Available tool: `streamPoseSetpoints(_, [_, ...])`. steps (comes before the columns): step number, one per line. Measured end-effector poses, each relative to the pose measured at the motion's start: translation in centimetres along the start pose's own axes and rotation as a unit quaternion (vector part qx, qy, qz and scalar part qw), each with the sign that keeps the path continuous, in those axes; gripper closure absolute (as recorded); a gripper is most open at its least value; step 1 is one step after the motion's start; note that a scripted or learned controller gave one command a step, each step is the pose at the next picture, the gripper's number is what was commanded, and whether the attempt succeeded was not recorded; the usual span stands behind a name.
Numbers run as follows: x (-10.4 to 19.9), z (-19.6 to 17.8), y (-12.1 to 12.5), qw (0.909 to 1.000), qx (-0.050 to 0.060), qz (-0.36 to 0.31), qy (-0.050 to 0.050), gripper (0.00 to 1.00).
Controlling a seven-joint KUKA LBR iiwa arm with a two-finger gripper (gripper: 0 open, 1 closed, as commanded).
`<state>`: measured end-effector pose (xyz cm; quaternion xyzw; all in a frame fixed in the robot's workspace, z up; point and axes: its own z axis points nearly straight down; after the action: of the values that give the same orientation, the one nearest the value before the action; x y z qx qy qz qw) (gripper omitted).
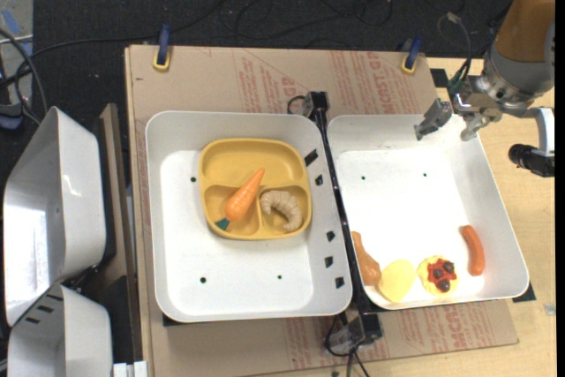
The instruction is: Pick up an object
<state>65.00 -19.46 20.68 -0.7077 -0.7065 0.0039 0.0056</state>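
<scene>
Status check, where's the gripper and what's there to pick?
Gripper open, above right bin's far rim, holding nothing. Sausage, drumstick by near wall. Nothing in the way.

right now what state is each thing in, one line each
gripper: open, holding nothing, over right bin's far edge
yellow plate: flat in left bin, holds carrot and shrimp
carrot: lying on plate
shrimp: curled, on plate
sausage: lying loose in right bin
</scene>
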Motion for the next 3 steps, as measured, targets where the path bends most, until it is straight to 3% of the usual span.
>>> streamPoseSetpoints(1, [0.1,-0.9,0.3,1.0,-0.007,-0.002,-0.001,0.0])
streamPoseSetpoints(3, [0.2,10.9,0.1,1.0,-0.005,-0.001,-0.001,0.0])
